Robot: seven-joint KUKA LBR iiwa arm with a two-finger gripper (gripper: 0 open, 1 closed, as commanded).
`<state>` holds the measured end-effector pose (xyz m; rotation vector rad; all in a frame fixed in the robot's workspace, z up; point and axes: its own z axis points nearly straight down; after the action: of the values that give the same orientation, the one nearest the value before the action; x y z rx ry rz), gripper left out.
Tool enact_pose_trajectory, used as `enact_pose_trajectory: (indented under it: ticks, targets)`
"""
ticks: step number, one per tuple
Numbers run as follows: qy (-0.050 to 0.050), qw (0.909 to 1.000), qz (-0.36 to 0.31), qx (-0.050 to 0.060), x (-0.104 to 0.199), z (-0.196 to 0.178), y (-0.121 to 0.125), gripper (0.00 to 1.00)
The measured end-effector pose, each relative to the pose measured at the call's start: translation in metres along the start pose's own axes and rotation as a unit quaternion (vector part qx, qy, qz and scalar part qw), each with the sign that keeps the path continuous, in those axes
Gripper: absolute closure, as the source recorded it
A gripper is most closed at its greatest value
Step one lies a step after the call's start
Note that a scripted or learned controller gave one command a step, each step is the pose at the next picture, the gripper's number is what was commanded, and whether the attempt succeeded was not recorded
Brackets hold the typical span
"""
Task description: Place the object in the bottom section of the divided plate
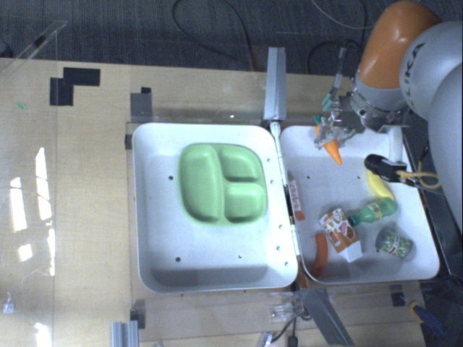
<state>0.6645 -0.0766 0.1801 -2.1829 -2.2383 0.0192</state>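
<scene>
over the right bin, gripper (329,131) seemingly pinching the carrot (332,151) hanging below.

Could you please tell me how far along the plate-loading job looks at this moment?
Nothing looks placed yet: the green divided plate in the left bin has nothing in its sections. In hand: the gripper is above the right bin with an orange carrot hanging at its fingers. Left: carrying it across and setting it in the plate's bottom section.
</scene>
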Motion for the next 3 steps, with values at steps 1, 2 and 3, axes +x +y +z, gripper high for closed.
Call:
enact_pose_trajectory:
  ticks: [1,2,3]
  targets:
    - [-0.002,1.0,-0.008,0.004,0.079,0.0,0.0,1.0]
    - [-0.001,0.9969,-0.078,-0.012,0.155,-0.006,0.009,1.0]
    - [-0.003,0.9867,-0.162,-0.012,0.132,-0.005,-0.014,1.0]
